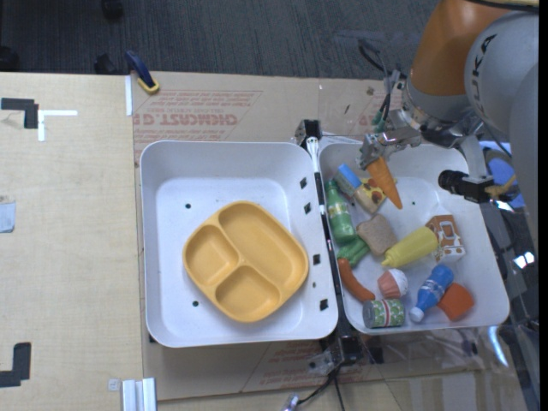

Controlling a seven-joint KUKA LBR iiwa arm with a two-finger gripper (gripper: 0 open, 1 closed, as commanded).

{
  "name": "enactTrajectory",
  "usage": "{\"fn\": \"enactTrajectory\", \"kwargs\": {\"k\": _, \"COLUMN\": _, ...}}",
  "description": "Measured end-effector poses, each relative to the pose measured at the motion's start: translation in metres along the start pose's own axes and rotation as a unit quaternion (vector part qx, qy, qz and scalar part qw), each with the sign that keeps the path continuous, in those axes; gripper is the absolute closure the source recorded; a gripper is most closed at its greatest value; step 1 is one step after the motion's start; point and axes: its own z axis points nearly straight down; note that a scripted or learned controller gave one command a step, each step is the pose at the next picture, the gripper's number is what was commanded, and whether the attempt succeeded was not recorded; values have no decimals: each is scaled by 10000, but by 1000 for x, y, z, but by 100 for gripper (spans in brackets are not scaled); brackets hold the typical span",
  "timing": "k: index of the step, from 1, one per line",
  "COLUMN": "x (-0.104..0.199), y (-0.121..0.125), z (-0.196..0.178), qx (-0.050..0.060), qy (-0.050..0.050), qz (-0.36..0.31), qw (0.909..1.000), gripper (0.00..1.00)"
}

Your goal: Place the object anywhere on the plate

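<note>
The desk (68, 229) is light wood, with brown cardboard (223, 114) under two white bins and dark carpet (257, 15) behind. The left bin (163, 178) has one yellow plate (246, 261) with three sections. The right bin (479, 229) has about ten toy foods. An orange toy carrot (386, 182) hangs pointing down, pinched in the hand (382, 145), over the right bin.

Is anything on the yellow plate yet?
No. The yellow plate lies bare in the left bin; the toys all sit in the right bin.
</note>
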Motion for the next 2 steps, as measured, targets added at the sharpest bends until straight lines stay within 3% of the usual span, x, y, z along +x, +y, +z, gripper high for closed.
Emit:
{"fn": "enactTrajectory", "kwargs": {"k": 1, "x": 34, "y": 8, "z": -45, "qx": -15, "qy": 7, "qz": 121, "qw": 9999, "gripper": 100}}
{"fn": "enactTrajectory", "kwargs": {"k": 2, "x": 90, "y": 1, "z": -48, "qx": 4, "qy": 11, "qz": 1011, "qw": 9949, "gripper": 100}}
